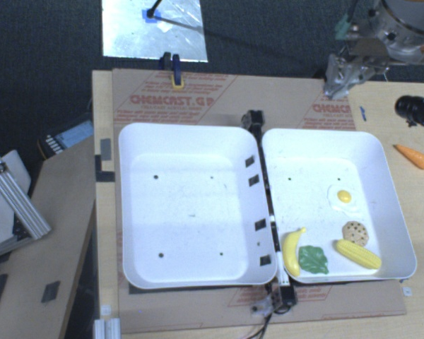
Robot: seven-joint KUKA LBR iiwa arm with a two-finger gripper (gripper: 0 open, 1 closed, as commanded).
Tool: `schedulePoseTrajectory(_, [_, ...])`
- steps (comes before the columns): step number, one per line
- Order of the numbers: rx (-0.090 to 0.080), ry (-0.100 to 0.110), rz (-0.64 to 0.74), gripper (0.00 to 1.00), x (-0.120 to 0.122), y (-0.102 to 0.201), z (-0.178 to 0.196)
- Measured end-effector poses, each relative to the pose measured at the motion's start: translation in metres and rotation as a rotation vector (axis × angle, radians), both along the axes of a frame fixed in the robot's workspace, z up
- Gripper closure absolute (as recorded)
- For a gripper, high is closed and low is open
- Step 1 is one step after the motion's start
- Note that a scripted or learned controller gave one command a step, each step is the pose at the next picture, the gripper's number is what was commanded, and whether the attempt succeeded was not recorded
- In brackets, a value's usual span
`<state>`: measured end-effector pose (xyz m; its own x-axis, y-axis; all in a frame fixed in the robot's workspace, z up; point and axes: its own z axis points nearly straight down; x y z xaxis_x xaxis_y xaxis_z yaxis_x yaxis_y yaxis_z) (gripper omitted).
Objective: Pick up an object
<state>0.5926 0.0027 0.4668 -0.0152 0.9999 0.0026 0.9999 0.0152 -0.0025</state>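
Camera view takes in the bench [410, 182], broadest thing in frame, with cardboard under two white bins. At centre left sits the left bin [138, 210], bare white floor showing; beside it, touching along the middle seam, the right bin [381, 182] holds all the pickable toys in its lower half. At the upper right corner the arm [403, 13] hangs above the bench, well apart from the toys, its gripper [337, 83] pointing down over the cardboard beyond the right bin's far rim; whether its tips are spread or pressed together I cannot tell at this size.

Among the toys: a banana [292, 251] against the bin's left wall, a green leaf [314, 260] touching it, a corn cob [358, 254] near the lower right, a cookie [355, 232] just above the corn, a fried egg [343, 197] higher up.

Likely trouble: the banana hugs the wall, so a finger could strike the rim; egg and cookie lie flat and may slip out.
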Motion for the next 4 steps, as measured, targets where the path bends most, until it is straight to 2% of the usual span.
schedulePoseTrajectory(1, [-0.004,0.005,-0.024,1.0,-0.057,-0.097,-0.086])
schedulePoseTrajectory(2, [-0.003,0.001,-0.02,1.0,-0.109,-0.132,-0.141])
schedulePoseTrajectory(3, [-0.001,-0.003,-0.008,1.0,-0.094,-0.092,-0.17])
schedulePoseTrajectory(4, [-0.001,-0.005,-0.005,1.0,-0.105,-0.035,-0.16])
